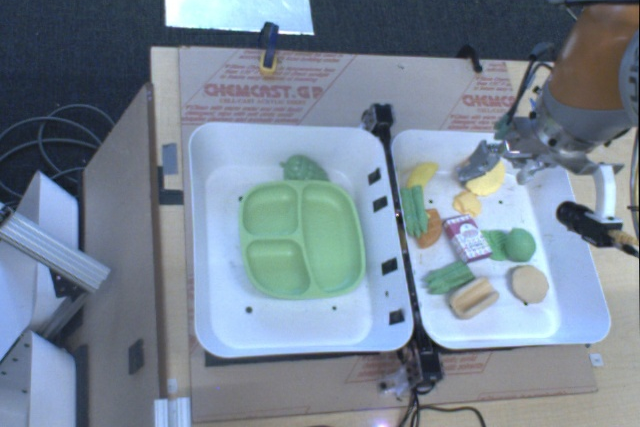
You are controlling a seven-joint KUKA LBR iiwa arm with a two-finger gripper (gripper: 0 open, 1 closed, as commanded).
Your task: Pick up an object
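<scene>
The right bin [580, 315] holds several toy foods. Among them are a yellow banana-like piece [421, 174], a yellow wedge [488, 182], a small yellow chunk [466, 204], a green bean pod [413, 209] and an orange carrot piece [431, 228]. There are also a maroon-and-white box [466, 238], a green round vegetable [517, 243], a green pod [447, 275], a bread roll [473, 297] and a tan round biscuit [529, 284]. My gripper [484, 161] hangs low over the bin's far part, right above the yellow wedge. Whether it touches the wedge is unclear.
The left bin [215, 315] carries a light green divided plate [300, 237] and a small green leafy toy [303, 169] behind it. A black divider with clips [392, 215] runs between the bins. The arm's black attachment [590, 221] overhangs the right bin's right side.
</scene>
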